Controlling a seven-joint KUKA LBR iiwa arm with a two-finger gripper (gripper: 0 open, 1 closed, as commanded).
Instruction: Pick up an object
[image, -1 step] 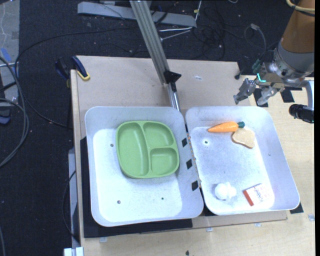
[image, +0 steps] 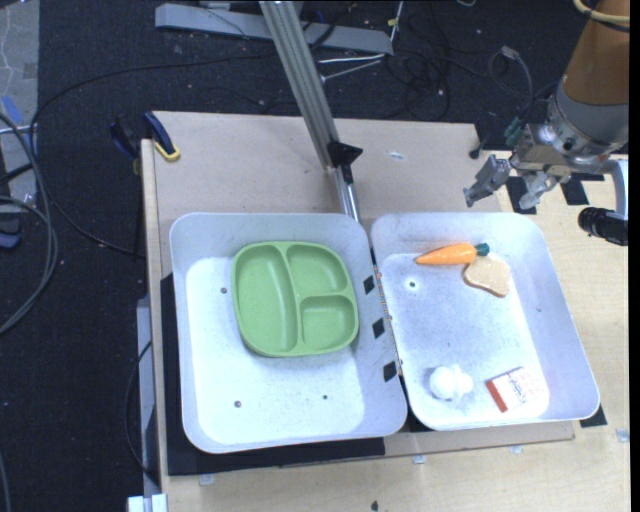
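- Two white bins lie side by side on the counter (image: 250, 150): left bin (image: 200, 400), right bin (image: 560, 330).
- Left bin holds one green plate (image: 296, 298) with three compartments, lying flat and far of the bin's middle.
- Right bin holds four candidates for the pick: a carrot (image: 447, 255) at the far side; a tan slice (image: 488, 277) just right of it, apparently touching the carrot's green tip; a white lump (image: 451, 382) near the front; a red-and-white packet (image: 516, 390) just right of the lump, apart from it.
- Gripper (image: 512, 188) hangs beyond the right bin's far right corner, above bare counter. Jaws look spread, with nothing between them.
- Arm pose: it enters from the upper right, orange band topmost, grey wrist below, jaws pointing down and toward the left. It looks well clear of the bin floor, though height is hard to judge from this slant.
- Risk: carrot and slice lie so close that closing on one may nudge or catch the other.
- Risk: the packet lies flat and close to the bin's sloped front wall; jaws could slide over it or strike the wall.
- Risk: the lump's shape and firmness are unclear; it may roll or squash out of a pinch.
- Risk: the plate is wide and probably exceeds the jaw span except at its rim.
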